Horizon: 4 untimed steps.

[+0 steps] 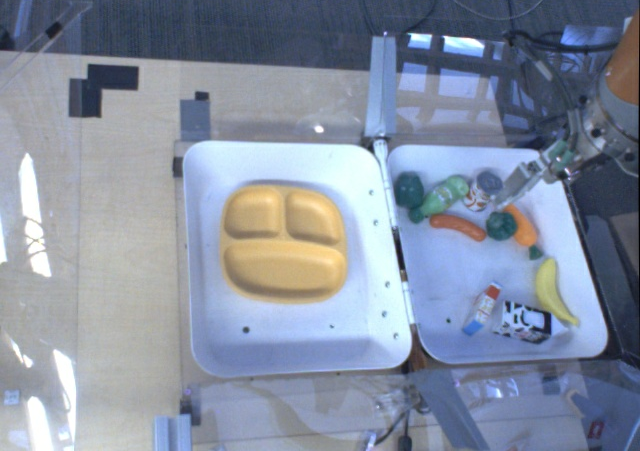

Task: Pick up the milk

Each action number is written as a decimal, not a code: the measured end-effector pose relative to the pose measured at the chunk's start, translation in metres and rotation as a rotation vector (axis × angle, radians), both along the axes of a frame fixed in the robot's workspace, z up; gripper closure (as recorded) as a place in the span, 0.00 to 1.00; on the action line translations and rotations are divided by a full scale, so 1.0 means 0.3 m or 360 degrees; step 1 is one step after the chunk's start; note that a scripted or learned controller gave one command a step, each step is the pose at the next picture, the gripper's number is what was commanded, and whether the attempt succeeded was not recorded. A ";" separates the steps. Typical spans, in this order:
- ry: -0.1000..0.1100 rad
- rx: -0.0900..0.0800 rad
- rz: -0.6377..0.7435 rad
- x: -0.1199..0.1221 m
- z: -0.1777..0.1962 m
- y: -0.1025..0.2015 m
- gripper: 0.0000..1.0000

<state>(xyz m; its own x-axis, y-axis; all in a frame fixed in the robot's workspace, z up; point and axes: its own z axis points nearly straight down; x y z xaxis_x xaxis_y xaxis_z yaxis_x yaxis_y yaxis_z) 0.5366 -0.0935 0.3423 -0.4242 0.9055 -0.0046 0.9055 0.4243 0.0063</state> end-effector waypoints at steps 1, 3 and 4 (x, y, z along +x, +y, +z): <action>0.0008 0.0001 0.0057 0.236 -0.532 -0.150 0.00; -0.0003 -0.0004 0.0175 0.388 -0.838 -0.374 0.00; 0.0041 0.0008 0.0283 0.435 -0.833 -0.379 0.00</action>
